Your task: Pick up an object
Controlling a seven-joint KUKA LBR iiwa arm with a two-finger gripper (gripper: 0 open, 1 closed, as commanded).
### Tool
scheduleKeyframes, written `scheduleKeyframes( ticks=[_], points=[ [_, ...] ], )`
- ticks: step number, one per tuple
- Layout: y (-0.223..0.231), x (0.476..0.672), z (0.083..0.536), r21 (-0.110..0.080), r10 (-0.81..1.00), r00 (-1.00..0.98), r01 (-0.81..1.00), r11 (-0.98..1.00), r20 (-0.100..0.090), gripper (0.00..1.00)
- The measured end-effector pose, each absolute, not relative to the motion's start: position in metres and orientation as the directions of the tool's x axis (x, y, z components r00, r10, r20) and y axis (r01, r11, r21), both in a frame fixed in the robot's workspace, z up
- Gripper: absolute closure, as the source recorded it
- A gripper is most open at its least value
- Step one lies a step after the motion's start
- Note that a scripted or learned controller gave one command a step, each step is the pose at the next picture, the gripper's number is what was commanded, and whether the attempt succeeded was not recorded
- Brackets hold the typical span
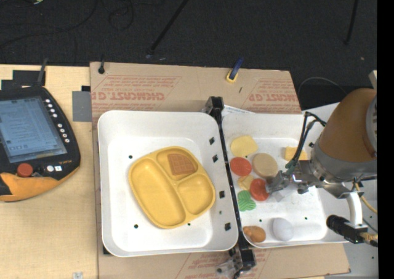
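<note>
One arm reaches low over the right bin [311, 225] from its right edge; our gripper [275, 185] touches the red piece [258, 189], finger state unclear.

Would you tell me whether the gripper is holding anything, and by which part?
It cannot be told: the gripper sits low in the right bin, right beside a red piece, but the view is too coarse to show a hold.

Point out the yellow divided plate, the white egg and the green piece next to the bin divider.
yellow divided plate [157, 194], camera view, bare floor of its large compartment
white egg [282, 229], camera view, middle of its top
green piece [245, 201], camera view, its centre
</note>
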State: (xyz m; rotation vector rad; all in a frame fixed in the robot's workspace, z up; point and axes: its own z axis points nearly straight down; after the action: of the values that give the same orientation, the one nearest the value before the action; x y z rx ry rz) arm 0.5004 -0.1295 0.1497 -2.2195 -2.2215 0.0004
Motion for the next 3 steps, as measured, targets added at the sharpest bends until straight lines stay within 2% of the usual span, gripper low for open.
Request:
scheduleKeyframes(
  ticks=[2,3],
  points=[
    [-0.127,0.501,0.227,-0.003,1.0,-0.001,1.0,0.001,0.001,1.0],
    [-0.088,0.519,0.228,-0.005,1.0,-0.004,1.0,0.004,0.002,1.0]
  ],
)
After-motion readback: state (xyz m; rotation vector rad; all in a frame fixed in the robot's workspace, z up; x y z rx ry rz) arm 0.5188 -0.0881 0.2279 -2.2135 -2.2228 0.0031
